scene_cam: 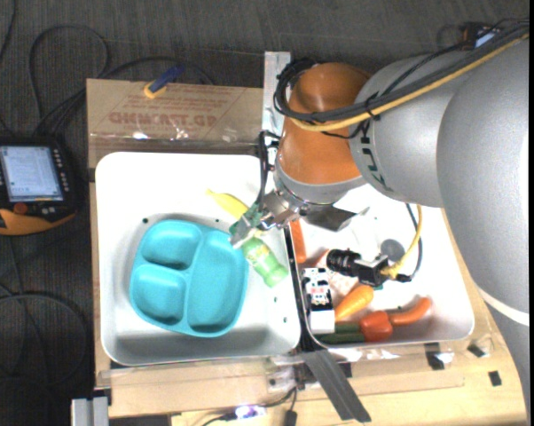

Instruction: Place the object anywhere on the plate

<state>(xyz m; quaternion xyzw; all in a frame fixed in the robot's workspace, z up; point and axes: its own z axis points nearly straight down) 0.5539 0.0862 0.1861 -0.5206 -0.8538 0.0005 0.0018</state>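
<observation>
The cardboard sheet [174,114] behind the left bin carries faint red print, too blurred to read. The pendant screen [26,171] shows text too small to read.

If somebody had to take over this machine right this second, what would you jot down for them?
Gripper: over the left bin, at the right rim of the blue plate; I cannot tell if its fingers are open.
Green object: just below the gripper, beside the plate's right edge, apparently on the bin floor.
Yellow piece: above the plate.
Right bin: mixed toys, including a carrot.
Done: nothing on the plate.
Left: put the object on it.
</observation>
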